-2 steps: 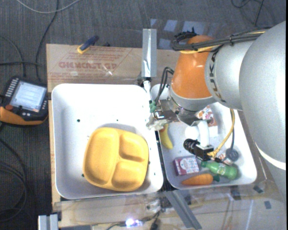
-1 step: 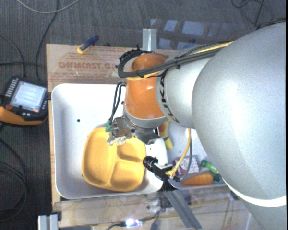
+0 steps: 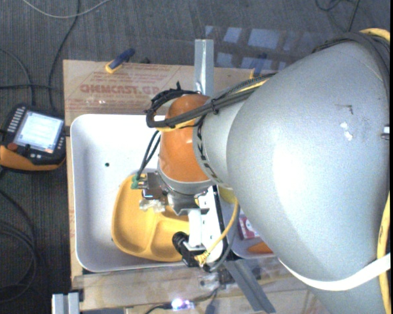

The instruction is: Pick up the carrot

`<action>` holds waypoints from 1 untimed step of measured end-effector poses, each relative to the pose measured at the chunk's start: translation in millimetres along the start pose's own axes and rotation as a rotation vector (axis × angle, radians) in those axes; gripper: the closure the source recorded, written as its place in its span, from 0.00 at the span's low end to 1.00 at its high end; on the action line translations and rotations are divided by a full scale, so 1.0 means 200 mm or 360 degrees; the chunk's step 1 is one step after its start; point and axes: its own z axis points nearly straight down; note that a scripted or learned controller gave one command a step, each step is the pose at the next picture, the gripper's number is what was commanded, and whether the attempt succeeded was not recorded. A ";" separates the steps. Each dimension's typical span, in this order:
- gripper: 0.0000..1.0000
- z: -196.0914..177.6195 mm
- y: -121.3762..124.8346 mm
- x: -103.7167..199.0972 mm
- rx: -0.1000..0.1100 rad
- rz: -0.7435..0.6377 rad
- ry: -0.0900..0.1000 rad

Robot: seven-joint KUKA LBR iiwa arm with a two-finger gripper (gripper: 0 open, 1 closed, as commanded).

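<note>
My gripper (image 3: 154, 198) hangs below the orange wrist band (image 3: 180, 142), low over the front of the left white bin (image 3: 95, 175). It is right above a large yellow object (image 3: 134, 231) that lies in the bin's front part. A small orange patch (image 3: 262, 247) peeks out beneath the arm where the right bin lies. Whether that patch is the carrot I cannot tell. A red-and-white item (image 3: 249, 229) sits beside it. The grey arm hides most of the right bin.
The bulky grey arm (image 3: 301, 162) covers the right half of the view. A teach pendant (image 3: 29, 138) lies on the floor left of the bench. A blue-and-yellow tool (image 3: 120, 59) rests on the board behind the bins. Cables run along the wrist.
</note>
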 end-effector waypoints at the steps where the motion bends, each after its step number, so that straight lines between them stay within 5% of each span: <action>1: 1.00 -0.27 -0.09 0.08 -0.0002 -0.0233 -0.0001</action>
